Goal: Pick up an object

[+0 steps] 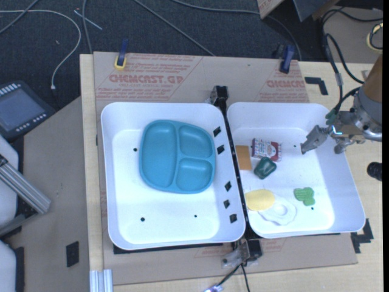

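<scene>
Gripper [325, 140] over right bin [346, 181], upper right part, fingers spread, nothing betw them. Objects lie lower left of it: green pepper [265, 168], packet [265, 148], lemon [260, 199], green bit [304, 194]. Blue plate [177, 157] in left bin [121, 205]

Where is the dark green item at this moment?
The dark green item lies in the right bin, near its left side, just below the red-and-white packet and right of the orange block.

A blue divided plate [178, 156] lies in the left white bin [121, 224], two blue clamps [122, 53] grip the bench's far edge, and loose cables [73, 17] trail over the dark floor beyond it.
</scene>
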Controlling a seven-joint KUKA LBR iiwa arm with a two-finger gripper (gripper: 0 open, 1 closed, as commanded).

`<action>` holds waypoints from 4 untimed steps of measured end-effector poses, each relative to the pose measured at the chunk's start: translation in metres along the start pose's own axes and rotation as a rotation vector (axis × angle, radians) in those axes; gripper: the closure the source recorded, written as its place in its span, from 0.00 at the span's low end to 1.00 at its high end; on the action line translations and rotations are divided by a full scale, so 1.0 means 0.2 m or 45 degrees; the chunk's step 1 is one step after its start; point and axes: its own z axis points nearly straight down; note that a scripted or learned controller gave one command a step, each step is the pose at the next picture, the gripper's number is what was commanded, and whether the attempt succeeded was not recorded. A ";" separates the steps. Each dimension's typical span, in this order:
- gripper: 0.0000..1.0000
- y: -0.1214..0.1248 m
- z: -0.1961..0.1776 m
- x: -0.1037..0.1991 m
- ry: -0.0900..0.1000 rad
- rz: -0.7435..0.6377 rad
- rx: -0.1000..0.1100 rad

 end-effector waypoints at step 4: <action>0.00 0.09 0.70 0.03 -0.002 -0.004 -0.011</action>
